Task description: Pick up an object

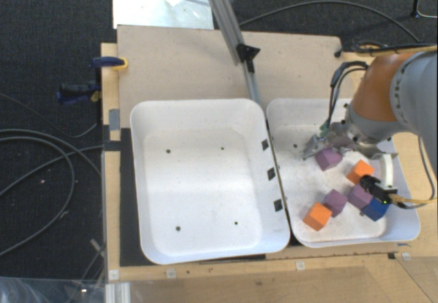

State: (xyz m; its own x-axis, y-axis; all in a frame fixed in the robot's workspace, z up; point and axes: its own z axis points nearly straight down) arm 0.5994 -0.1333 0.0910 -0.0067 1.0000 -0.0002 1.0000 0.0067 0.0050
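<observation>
My gripper point(316, 146) hangs low over the upper middle of the right bin point(294, 117), under the grey arm with its orange band. A purple block point(329, 158) lies right beside it, on its lower right; whether they touch I cannot make out. Further toward the front of the bin lie an orange block point(360, 172), two more purple blocks point(359, 195) point(335, 201), a second orange block point(317, 216) and a blue block point(375, 208).
The left bin point(198, 178) stands against the right one, with black clips point(271, 173) along the shared rim. A slanted metal pole point(229, 18) crosses the bench behind the bins. Cables point(340, 79) loop off the arm at the right.
</observation>
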